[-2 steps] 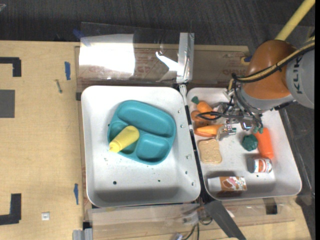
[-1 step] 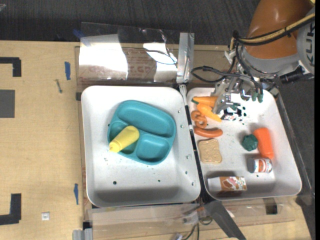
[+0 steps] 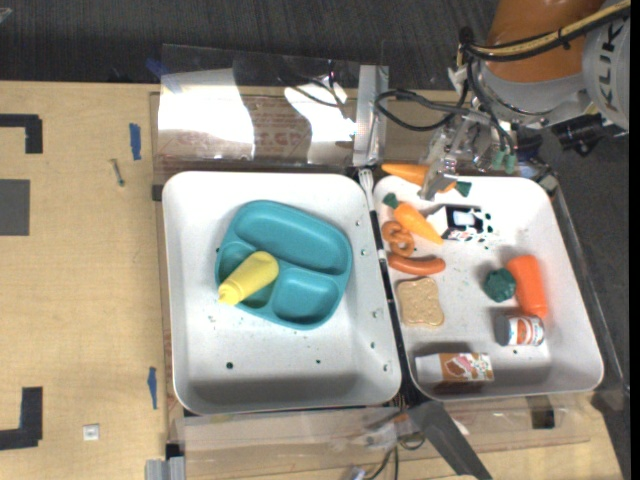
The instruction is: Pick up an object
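Note:
My gripper (image 3: 447, 178) hangs low over the back left corner of the right bin (image 3: 575, 358). It is right over an orange carrot (image 3: 403, 173) that lies along the bin's back wall. A bit of orange with a green tip shows on the gripper's right side. A second carrot (image 3: 417, 219), an orange pretzel (image 3: 398, 236) and a red sausage (image 3: 416, 264) lie just in front of it. A black-and-white piece (image 3: 466, 221) sits to their right.
Further forward in the right bin are a toast slice (image 3: 420, 303), a green lump (image 3: 500, 285), an orange cylinder (image 3: 529, 283), a small can (image 3: 518, 330) and a packet (image 3: 465, 366). The left bin (image 3: 190, 348) holds a teal divided plate (image 3: 300, 243) and a yellow bottle (image 3: 248, 278).

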Controlling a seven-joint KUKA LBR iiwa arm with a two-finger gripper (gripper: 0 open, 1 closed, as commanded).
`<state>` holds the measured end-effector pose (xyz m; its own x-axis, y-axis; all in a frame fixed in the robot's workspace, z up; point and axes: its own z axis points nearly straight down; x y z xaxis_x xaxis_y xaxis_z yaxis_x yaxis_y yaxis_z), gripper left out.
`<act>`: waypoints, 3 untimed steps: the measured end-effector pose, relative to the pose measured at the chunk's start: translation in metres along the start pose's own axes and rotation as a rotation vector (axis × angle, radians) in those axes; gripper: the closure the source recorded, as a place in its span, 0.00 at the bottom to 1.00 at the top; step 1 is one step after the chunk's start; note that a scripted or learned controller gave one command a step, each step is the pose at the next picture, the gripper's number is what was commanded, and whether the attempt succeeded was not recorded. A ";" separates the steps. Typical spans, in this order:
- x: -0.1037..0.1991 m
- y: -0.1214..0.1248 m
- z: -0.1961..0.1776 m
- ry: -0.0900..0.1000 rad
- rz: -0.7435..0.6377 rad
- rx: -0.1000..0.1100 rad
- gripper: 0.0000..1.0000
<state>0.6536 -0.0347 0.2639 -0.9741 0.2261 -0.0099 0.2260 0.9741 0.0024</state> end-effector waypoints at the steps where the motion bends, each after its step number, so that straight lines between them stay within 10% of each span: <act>1: 0.005 0.033 0.007 0.005 -0.075 0.000 1.00; 3: 0.048 0.060 0.052 -0.002 0.013 -0.003 1.00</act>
<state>0.6206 0.0351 0.2119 -0.9709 0.2391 -0.0116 0.2390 0.9710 0.0051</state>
